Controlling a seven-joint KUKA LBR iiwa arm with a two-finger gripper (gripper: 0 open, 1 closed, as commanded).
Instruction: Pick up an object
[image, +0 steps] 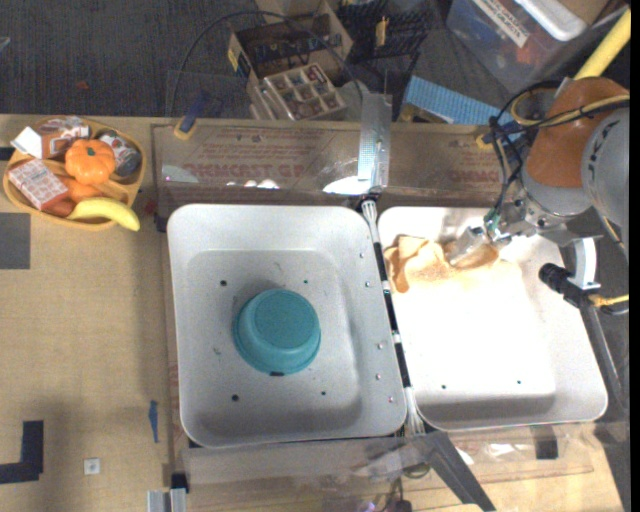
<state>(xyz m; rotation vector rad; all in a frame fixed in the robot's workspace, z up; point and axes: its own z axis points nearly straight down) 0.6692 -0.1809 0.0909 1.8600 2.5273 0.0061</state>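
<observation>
Nearest, an upturned teal bowl (278, 331) sits mid left bin (200, 250). Across the divider, a tan cloth (415, 262) lies crumpled in the right bin's (520, 400) far corner: probably soft, light; pinch a raised fold. End effector (478, 243) touches its right edge; grip cannot be told.

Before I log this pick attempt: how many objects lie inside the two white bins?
2: a round teal plastic bowl upside down mid left bin; a tan bread-like piece at right bin's far left corner, beside the gripper, which may hide more.
</observation>
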